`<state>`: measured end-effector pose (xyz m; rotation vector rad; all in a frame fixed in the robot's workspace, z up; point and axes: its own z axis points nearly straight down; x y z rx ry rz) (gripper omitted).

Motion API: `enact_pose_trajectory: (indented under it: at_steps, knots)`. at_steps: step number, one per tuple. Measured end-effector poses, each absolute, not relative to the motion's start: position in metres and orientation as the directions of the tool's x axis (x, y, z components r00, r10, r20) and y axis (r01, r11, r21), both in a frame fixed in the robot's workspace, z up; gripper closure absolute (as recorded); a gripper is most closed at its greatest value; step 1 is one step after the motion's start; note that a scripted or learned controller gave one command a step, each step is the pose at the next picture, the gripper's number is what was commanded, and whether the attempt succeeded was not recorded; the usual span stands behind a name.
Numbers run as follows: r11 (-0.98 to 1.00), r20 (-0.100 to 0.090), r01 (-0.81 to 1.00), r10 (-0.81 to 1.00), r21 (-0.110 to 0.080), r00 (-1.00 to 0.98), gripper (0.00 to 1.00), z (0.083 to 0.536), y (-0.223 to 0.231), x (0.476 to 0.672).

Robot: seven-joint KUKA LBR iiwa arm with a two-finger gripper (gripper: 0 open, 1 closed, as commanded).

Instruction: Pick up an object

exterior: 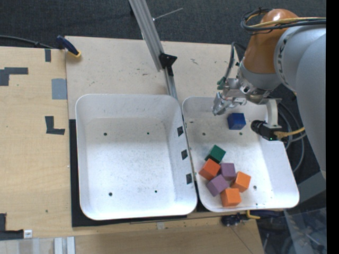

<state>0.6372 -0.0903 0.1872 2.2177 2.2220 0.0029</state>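
My gripper (225, 106) hangs over the far end of the right bin (275, 163), its fingers pointing down with a small gap and nothing between them. A blue cube (237, 121) lies just right of and slightly nearer than the fingertips, apart from them. Further toward the front of the same bin sits a cluster: a green cube (216, 153), an orange cube (210, 169), two purple cubes (228, 170) (217, 184), and two more orange cubes (242, 181) (230, 197).
The left bin (130, 157) stands beside the right one, sharing a raised divider wall. A slanted metal bar (151, 33) reaches down to the bins' far edge. The grey arm (286, 52) fills the upper right.
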Motion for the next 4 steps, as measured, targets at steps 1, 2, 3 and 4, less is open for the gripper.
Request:
enact_pose_trajectory:
  at_steps: [1,2,3,4]
  knots:
    - [0.002,-0.001,1.000,1.000,0.006,-0.002,1.00,0.250,-0.093,0.643]
    - [0.006,0.001,1.000,1.000,-0.003,-0.006,1.00,0.235,-0.040,0.636]
    - [0.006,0.001,1.000,1.000,-0.003,-0.006,1.00,0.227,0.009,0.620]
    - [0.007,0.002,1.000,1.000,-0.003,-0.007,1.00,0.218,0.063,0.610]
